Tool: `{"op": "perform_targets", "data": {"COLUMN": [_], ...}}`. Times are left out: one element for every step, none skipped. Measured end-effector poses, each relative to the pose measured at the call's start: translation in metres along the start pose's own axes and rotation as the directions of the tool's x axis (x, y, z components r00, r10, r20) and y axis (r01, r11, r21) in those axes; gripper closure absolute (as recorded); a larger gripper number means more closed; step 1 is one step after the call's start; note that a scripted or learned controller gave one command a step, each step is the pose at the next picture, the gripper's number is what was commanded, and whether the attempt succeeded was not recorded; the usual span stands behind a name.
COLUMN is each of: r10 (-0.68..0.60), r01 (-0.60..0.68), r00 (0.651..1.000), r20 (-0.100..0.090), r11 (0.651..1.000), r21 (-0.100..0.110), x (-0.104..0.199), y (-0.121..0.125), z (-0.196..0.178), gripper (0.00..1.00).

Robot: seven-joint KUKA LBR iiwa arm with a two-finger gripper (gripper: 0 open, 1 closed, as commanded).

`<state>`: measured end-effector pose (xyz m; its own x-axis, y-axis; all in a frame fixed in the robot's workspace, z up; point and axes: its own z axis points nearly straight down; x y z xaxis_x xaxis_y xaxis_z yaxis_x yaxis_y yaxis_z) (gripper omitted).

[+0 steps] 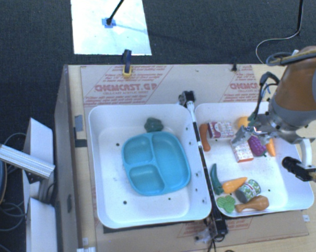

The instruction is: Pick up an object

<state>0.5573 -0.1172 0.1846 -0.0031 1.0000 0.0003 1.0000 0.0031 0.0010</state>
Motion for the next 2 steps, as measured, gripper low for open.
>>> {"op": "perform_targets", "data": {"r10": [0.000, -0.002], "r01": [0.000, 0.002], "r00": [1.000, 1.000], "r20": [0.001, 0.001], "r11": [1.000, 1.000], "r21": [-0.001, -0.004], "x": [-0.030, -0.030], "y": [0.058, 0.059], "z": [0.101, 0.089], "gripper": [0.00, 1.00]}}
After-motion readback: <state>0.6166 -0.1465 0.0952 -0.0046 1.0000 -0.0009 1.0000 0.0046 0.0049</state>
